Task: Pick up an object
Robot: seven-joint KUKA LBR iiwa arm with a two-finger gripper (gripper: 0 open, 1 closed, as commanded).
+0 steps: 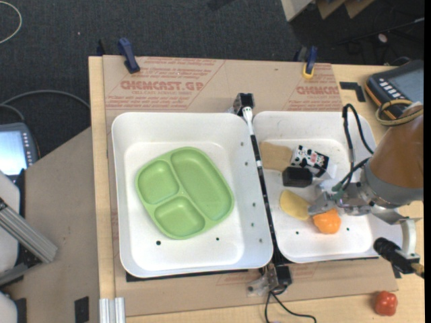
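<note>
red object (385, 303) sits on bench front edge. gripper (328, 202) low in right bin (296, 244), finger state indeterminate, touching orange object (327, 223) beside yellow piece (293, 205).

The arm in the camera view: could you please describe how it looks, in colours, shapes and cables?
The arm is a thick rounded body with a broad orange band above a grey wrist section. A thin black cable loops beside it down toward the metallic grey gripper, a small angular assembly of silver parts. No markings on it are legible from this view.
</note>
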